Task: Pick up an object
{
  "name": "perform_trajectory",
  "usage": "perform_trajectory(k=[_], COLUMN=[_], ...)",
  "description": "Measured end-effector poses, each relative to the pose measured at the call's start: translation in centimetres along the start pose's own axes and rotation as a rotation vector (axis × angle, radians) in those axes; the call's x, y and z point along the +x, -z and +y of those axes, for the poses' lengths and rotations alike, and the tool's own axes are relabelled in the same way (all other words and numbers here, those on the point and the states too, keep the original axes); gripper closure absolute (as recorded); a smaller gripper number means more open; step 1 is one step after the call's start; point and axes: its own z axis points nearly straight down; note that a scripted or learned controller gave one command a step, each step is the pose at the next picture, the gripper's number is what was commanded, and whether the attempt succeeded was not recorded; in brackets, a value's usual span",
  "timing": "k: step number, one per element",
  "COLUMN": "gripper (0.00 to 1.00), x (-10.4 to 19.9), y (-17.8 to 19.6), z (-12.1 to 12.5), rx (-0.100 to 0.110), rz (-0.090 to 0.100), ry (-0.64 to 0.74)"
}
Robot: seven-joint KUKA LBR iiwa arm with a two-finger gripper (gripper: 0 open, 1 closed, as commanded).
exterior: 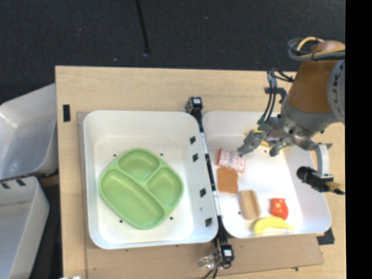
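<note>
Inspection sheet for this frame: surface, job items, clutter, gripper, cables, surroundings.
Surface: wooden bench bearing left bin and right bin, side by side.
Job's things: in the right bin, pink packet, brown slab, bread roll, red piece, banana.
Clutter: green divided plate in the left bin.
Gripper: gripper above the right bin's upper part, holding nothing seen.
Cables: bundle along the arm.
Surroundings: dark floor, white containers at left.

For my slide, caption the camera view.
Gripper above right bin holding toy foods; green plate in left bin.
</note>
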Motion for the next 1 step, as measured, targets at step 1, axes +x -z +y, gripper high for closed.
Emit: perform_trajectory(k=[1], gripper=[0.0], x=[0.03], y=[0.78], z=[0.29], rx=[-0.014], rz=[-0.002], ry=[0.003])
